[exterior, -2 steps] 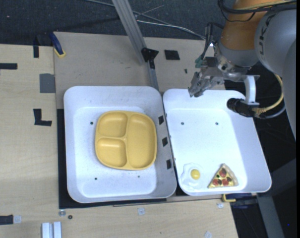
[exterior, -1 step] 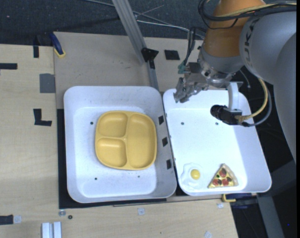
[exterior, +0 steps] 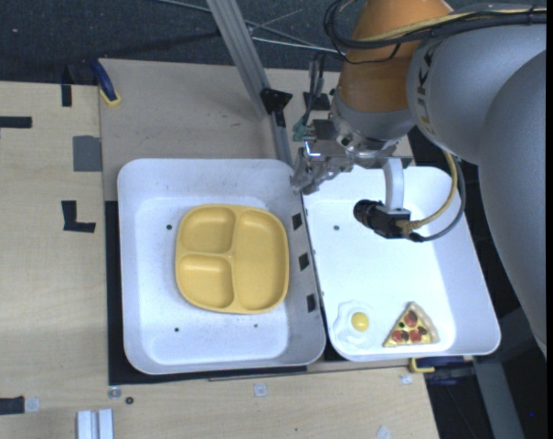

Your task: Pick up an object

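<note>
A glossy yellow three-compartment plate (exterior: pixel 231 258) lies in the left bin (exterior: pixel 148 337). Right of it sit a fried-egg toy (exterior: pixel 356 322) and triangular pizza slice (exterior: pixel 411 326). Above them, I cannot tell the gripper's (exterior: pixel 314 165) state.

Arm (exterior: pixel 477 71) cut off at right and top edges; it hides the right bin's (exterior: pixel 459 337) far rim.

The pincer (exterior: pixel 311 167) hangs over the far end of the divide between 2 white bins on the surface (exterior: pixel 38 273). Down and left of it, the left bin (exterior: pixel 139 337) holds a yellow 3-compartment plate (exterior: pixel 231 258). Below it to the right, at the right bin's (exterior: pixel 367 254) near edge, a toy fried egg (exterior: pixel 354 323) lies just beside a toy pizza slice (exterior: pixel 410 327).
</note>
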Robot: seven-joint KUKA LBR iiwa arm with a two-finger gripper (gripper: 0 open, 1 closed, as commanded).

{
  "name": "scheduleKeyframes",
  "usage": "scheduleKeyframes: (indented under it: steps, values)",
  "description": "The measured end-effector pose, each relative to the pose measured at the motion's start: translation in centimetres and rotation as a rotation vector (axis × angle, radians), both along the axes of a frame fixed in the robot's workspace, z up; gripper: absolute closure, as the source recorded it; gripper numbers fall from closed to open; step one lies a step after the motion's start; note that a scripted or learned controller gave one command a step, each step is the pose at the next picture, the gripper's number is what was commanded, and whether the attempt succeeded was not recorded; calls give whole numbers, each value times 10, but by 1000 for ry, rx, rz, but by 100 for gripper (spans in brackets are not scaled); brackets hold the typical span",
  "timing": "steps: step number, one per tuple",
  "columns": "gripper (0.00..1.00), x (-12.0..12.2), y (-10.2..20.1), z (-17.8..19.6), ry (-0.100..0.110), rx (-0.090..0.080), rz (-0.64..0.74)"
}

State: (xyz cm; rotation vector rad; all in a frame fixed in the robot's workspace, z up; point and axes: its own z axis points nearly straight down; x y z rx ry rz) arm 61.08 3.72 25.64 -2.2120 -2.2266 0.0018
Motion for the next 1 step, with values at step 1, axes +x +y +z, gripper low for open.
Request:
scheduleKeyframes:
  steps: [1]
  values:
    - [100, -9, 50, -3, 0, -1, 0]
